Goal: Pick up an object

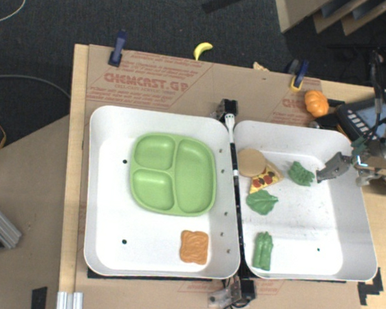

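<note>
My way across the right bin lies open along its lower right floor; the pizza slice, lettuce leaves and cookie crowd its left

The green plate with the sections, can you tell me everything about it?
The green plate is pale green, looks like smooth plastic, and has rounded corners. Raised ridges split it into three compartments: two smaller ones and one long one. It lies flat in the left white bin, with nothing visible in its compartments and nothing touching it besides the bin floor.
</note>
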Controlling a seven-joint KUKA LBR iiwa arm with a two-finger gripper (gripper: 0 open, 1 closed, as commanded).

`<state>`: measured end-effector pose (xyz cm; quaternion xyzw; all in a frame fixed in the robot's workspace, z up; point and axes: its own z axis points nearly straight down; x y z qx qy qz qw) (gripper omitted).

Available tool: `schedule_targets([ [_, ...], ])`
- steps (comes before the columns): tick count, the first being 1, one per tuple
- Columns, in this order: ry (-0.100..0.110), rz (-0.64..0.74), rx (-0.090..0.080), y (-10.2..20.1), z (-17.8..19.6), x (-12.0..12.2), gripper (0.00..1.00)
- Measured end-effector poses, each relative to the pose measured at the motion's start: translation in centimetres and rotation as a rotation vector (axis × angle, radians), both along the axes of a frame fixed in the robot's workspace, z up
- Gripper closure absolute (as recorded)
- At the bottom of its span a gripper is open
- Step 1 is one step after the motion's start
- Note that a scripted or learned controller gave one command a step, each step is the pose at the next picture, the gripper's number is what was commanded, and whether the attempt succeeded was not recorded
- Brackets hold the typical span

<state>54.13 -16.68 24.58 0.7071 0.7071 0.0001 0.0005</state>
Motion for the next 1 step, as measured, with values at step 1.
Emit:
schedule_targets([
  [1, 0.017, 0.001, 0.007, 4.22, -16.25, -2.01, 0.0],
])
